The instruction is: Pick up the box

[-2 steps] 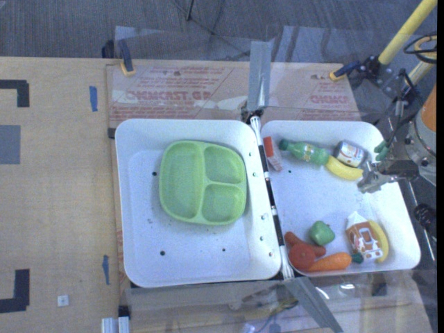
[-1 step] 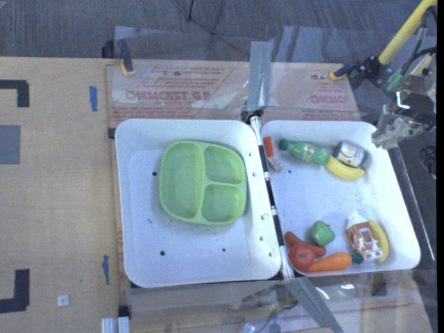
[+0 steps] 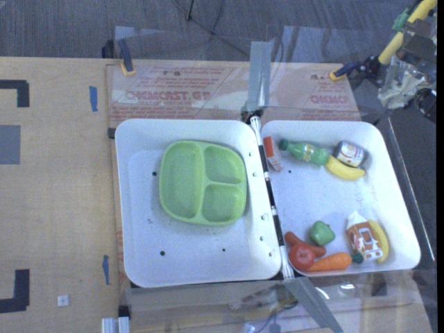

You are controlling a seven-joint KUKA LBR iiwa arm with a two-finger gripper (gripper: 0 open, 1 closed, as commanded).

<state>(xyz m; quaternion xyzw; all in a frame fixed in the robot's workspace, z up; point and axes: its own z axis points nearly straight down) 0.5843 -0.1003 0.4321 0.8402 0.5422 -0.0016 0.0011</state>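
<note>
The box (image 3: 363, 240) lies in the right bin's (image 3: 395, 186) near corner, well below the claw (image 3: 406, 82), whose finger state I cannot tell.

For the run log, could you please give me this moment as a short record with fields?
left bin: holds a green divided plate
right bin: holds all the small items
box: orange and white, near the front right corner of the right bin, beside a banana
back of right bin: green bottle, can, second banana
front of right bin: carrot, tomato, green pepper
gripper: off the bench at the back right, far from the box; fingers unclear
</note>
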